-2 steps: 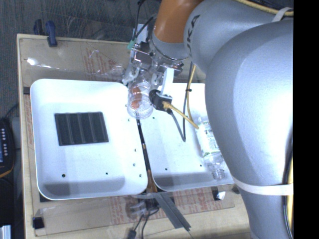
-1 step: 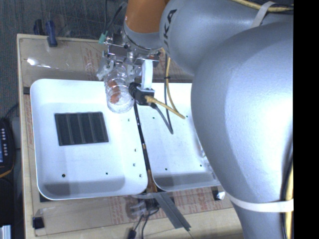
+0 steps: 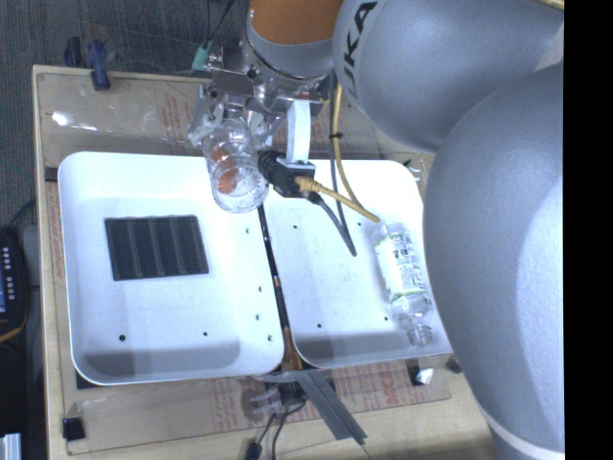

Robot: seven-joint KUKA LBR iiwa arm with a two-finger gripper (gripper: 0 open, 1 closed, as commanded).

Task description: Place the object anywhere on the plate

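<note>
A grey robot arm's gripper (image 3: 233,151) holds a clear plastic cup (image 3: 235,175) above the far edge of the left white bin (image 3: 86,257), which contains a dark ridged plate (image 3: 156,247). A plastic bottle (image 3: 404,281) lies in the right bin (image 3: 326,314).

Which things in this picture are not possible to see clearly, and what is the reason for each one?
- Gripper: the clear cup and glare blur it in the camera view.
- Cup contents: an orange patch shows through the plastic, too blurred to identify.
- Bottle label: print too small to read.
- Right bin: the grey arm covers its right rim.
</note>
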